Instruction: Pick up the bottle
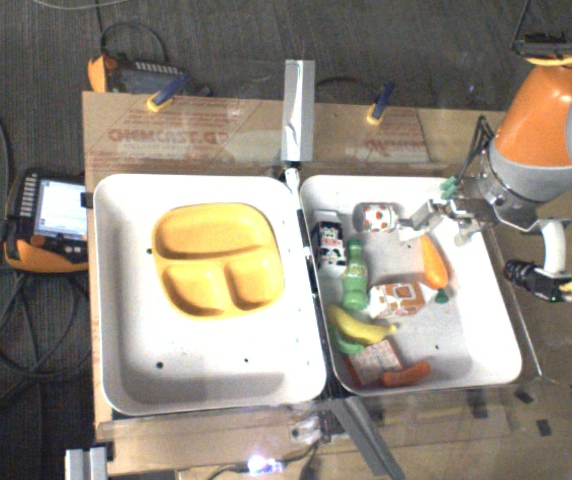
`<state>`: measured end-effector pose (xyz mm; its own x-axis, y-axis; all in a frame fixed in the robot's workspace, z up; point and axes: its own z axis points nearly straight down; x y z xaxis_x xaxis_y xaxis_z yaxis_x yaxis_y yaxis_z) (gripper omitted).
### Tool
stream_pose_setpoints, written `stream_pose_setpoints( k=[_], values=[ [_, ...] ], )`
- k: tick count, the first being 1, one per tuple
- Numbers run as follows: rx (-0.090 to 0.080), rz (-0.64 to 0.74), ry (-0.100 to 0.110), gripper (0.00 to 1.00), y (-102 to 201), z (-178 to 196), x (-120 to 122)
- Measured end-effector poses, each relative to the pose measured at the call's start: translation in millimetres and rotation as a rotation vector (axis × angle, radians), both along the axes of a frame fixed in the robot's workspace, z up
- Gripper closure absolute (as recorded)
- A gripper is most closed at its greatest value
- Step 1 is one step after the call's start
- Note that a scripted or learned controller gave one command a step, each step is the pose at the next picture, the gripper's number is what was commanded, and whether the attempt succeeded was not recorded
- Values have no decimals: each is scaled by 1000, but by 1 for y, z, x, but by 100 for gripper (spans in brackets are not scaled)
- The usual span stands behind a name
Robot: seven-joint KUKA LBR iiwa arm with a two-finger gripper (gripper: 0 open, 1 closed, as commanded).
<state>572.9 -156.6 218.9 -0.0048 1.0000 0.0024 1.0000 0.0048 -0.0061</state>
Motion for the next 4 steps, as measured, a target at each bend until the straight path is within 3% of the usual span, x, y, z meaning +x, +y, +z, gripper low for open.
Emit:
stream_pose_setpoints(
  k=[1,2,3,4],
  values=[
    [-1,-317,4,0,43,-96,42],
    [-11,-416,-18,0,56,-130,15],
    [-9,-414,-12,100,57,-124,15],
    [-2,-339,-14,100,16,-130,50]
  ],
)
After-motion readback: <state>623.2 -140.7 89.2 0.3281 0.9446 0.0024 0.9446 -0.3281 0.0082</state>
